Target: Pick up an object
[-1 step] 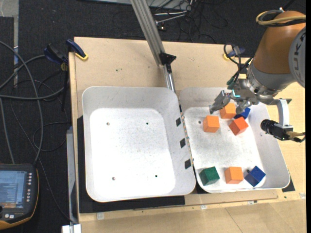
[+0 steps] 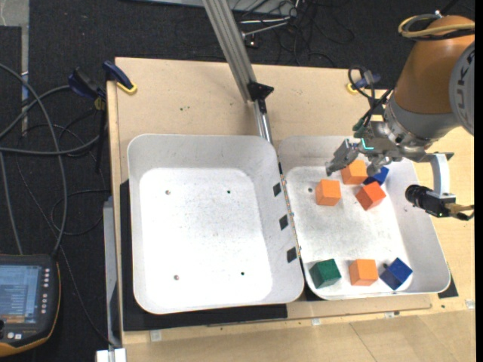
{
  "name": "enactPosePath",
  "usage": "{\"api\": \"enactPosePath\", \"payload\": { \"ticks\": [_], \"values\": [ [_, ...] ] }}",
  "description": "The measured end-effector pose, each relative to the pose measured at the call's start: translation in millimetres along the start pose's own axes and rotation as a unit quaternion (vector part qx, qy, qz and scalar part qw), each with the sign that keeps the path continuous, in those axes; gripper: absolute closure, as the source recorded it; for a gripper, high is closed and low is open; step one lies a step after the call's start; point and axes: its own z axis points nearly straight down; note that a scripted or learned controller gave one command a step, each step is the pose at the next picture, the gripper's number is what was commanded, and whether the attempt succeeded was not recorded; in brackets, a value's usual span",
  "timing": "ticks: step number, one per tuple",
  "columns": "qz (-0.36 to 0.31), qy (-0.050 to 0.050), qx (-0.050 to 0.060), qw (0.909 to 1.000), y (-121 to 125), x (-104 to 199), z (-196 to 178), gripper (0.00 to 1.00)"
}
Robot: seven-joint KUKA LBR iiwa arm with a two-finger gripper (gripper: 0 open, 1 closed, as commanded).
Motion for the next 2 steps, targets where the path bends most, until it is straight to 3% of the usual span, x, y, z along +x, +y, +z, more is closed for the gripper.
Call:
{"api": "enactPosePath", "payload": {
  "ticks": [1, 2],
  "values": [
    [-0.001, 0.0, 0.002, 1.0, 6, 7, 58, 0.0],
    [0.001, 0.0, 0.002, 1.0, -3, 1, 110, 0.0]
  ]
}}
